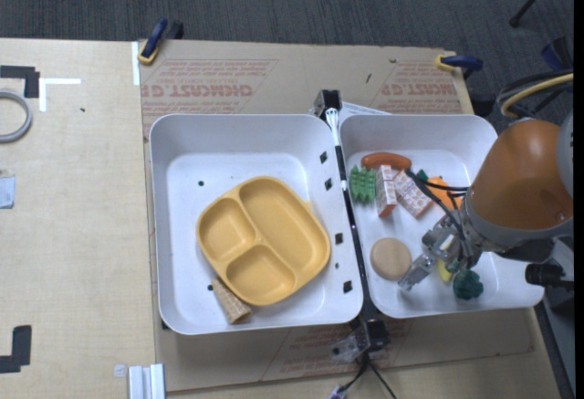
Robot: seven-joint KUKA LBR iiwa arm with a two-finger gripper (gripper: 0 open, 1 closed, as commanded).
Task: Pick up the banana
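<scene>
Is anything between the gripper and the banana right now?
Nothing visible. The gripper is low in the right bin, and a bit of yellow, likely the banana, shows right beside it, mostly hidden under the arm. The tan round piece lies to its left, off the path.
</scene>
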